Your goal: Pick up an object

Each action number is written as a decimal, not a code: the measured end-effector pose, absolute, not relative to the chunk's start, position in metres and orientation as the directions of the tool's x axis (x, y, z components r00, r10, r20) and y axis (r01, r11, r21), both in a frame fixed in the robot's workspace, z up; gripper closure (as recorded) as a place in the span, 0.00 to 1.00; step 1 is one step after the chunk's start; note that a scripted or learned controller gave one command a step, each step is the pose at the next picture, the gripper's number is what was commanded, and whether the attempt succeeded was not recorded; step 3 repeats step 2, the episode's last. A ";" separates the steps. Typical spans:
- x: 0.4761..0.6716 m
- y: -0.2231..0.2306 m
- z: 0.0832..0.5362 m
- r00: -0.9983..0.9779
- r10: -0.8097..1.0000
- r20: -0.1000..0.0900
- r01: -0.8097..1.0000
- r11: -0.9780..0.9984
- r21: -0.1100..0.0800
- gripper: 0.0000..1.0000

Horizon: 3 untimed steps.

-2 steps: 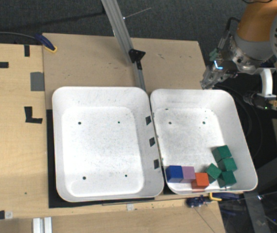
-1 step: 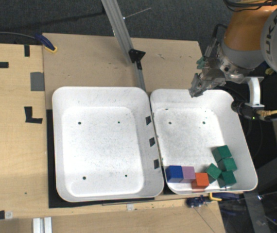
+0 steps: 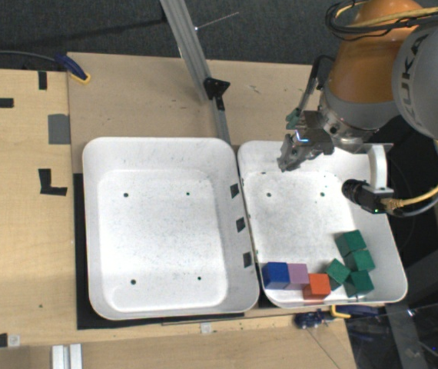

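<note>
Tan table (image 3: 150,91) with two white bins. End effector (image 3: 292,158), grip state indiscernible, hovers over the right bin's (image 3: 296,206) far edge; approach step. Blocks (image 3: 319,275) cluster at its near edge, requiring descent there.

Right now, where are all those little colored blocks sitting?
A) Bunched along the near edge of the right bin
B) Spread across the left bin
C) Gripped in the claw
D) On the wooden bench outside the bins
A: the blue block, purple block, orange block and green blocks cluster at the right bin's near edge, while the claw hovers over that bin's far end.
</note>
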State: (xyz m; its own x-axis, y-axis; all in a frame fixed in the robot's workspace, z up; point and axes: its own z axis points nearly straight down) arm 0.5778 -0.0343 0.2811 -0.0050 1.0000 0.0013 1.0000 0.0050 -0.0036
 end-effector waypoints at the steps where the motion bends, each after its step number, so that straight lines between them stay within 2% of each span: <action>1: 0.565 0.013 0.263 -0.006 1.000 0.001 1.000 0.006 -0.004 1.00; 2: 0.540 0.071 0.258 -0.008 1.000 0.001 1.000 0.008 -0.004 1.00; 3: 0.540 0.071 0.258 -0.008 1.000 0.001 1.000 0.008 -0.004 1.00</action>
